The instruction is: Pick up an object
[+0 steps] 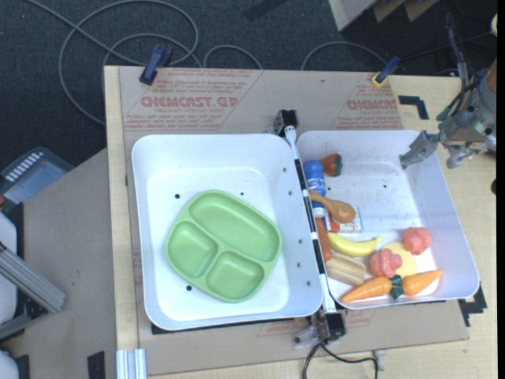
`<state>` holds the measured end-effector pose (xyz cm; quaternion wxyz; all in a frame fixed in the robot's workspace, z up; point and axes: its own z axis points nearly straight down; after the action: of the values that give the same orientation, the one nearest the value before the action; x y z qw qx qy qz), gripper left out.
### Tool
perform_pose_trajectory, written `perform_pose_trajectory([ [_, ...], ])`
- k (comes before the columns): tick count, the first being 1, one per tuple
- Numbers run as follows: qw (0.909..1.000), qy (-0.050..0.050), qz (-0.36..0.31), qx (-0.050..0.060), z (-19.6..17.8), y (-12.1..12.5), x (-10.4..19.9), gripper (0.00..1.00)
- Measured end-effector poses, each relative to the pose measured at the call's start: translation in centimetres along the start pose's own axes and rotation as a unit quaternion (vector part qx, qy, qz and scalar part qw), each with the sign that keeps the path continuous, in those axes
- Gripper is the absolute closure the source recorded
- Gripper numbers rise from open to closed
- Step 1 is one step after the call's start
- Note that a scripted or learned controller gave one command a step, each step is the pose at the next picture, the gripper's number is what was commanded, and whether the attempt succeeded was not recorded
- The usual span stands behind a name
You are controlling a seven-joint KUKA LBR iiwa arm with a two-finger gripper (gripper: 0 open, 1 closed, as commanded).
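The right bin [442, 212] holds a pile of toy food along its left and front sides. In it are a blue bottle [315, 176], a strawberry [332, 163], a brown piece [337, 208], a banana [355, 245], two pink pieces [417, 239] [384, 261] and two carrots [417, 281] [365, 291]. My gripper [436, 152] hangs over the bin's far right corner, apart from the toys. It is open, its grey fingers [416, 149] spread with nothing between them.
The left bin [150, 172] holds a green divided plate [224, 245]. A black clamp [286, 121] sits where the two bins meet at the back. Bare white floor lies in the right bin's far half, under the gripper.
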<state>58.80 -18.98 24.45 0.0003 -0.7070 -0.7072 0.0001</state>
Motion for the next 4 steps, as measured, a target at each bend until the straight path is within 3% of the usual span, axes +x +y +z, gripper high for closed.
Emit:
perform_pose_trajectory([
  [1, 1.0, 0.001, 0.0, 0.001, 6.4, -0.5, 6.2, 0.0],
  [2, 1.0, 0.0, 0.0, 0.001, 14.9, -2.5, 9.8, 0.0],
  [3, 1.0, -0.001, 0.001, 0.0, 16.0, -10.2, 7.0, 0.0],
  [4, 1.0, -0.001, 0.001, -0.002, 15.0, -10.1, 7.0, 1.0],
])
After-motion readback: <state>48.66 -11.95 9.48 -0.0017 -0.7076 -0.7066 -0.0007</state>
